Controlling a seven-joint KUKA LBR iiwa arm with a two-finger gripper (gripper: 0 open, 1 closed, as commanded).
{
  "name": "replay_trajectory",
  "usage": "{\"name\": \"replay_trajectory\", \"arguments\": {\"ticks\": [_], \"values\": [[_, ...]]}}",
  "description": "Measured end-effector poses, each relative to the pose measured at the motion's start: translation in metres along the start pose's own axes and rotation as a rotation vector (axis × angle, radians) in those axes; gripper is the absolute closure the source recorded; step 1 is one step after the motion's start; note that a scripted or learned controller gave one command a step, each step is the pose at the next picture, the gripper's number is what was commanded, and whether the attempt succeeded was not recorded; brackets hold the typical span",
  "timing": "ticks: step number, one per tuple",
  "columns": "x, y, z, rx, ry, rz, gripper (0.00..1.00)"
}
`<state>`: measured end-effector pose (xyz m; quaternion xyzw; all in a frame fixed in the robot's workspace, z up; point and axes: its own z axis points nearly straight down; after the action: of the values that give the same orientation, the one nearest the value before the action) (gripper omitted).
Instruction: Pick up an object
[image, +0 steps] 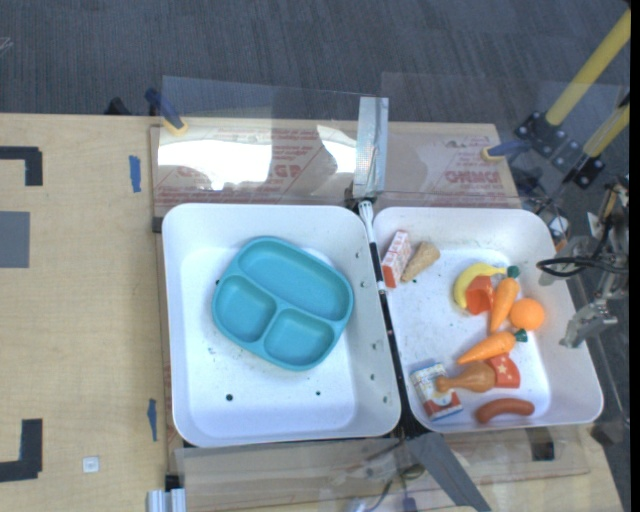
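The left bin (190, 400) holds a blue divided plate (282, 302) at centre; its floor along the front and left walls is open. In the right bin (575, 395), toy food crowds the right and front; the central floor between the carton (396, 257) and carrots (495, 320) is open.

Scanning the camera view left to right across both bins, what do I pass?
Blue divided plate → small red-and-white carton → ice-cream cone → banana → orange.
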<state>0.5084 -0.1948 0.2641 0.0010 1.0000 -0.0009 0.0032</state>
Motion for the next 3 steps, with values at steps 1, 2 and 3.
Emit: {"name": "replay_trajectory", "arguments": {"ticks": [1,2,3], "values": [[-0.024,0.005,0.124,-0.005,0.012,-0.026,0.0],[-0.061,0.029,0.168,0.0,-0.003,0.074,0.0],[-0.062,0.031,0.158,0.001,-0.007,0.069,1.0]]}}
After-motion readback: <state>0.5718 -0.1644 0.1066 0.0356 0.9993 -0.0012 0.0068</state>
